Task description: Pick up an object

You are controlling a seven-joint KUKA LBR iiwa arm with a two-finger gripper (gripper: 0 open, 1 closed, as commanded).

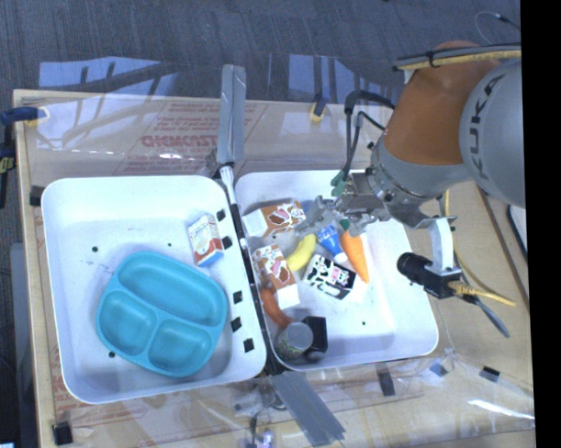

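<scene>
arm: grey KUKA arm (451, 121) is reached in from the right, wrist over the upper part of the right bin (408, 329).
gripper: gripper (349, 211) is seen low over the cluster, just above the carrot (356, 253) top and the blue item (329, 239). Finger state cannot be told; nothing is shown held.
step in hand: judged as approach/descent onto a target, grasp not yet made. Task is taken as early, nothing lifted.
task thing: no target is named. Likeliest candidates are judged to be the carrot and the blue item, both lying in the right bin directly below the gripper.
clutter: banana (302, 253), black-and-white box (332, 276), brown snack packet (282, 216) and dark cup (298, 338) are packed close in the same bin; several are touching.
left bin: blue divided plate (164, 310) and small red-white carton (204, 239) lie in the left bin (73, 203), well apart from the gripper.
next move: one item needs to be centred between the fingers, closure made, then a straight lift.
risk: neighbours could be nudged or a two-item pinch made, given the tight packing.
</scene>
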